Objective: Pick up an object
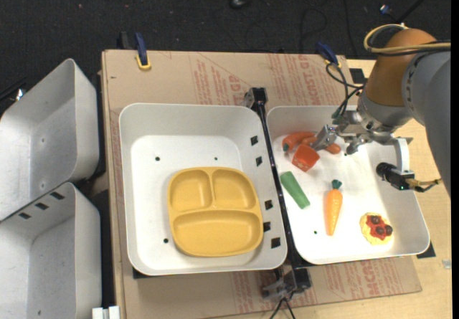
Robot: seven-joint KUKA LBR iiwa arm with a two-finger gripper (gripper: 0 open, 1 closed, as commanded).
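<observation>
Hand (pixel 331 140) above right bin (pixel 409 228) — beside red piece (pixel 305 158).

You see two bins of smooth white plastic with a soft sheen, the left bin (pixel 143 138) and the right bin (pixel 401 231). Left of the gripper (pixel 337 137), the yellow tray (pixel 214 211) looks like matt plastic. Just below the gripper, the carrot (pixel 333 208) and green piece (pixel 295 189) look moulded, smooth. The board (pixel 208 74) beneath looks like rough printed cardboard.
</observation>
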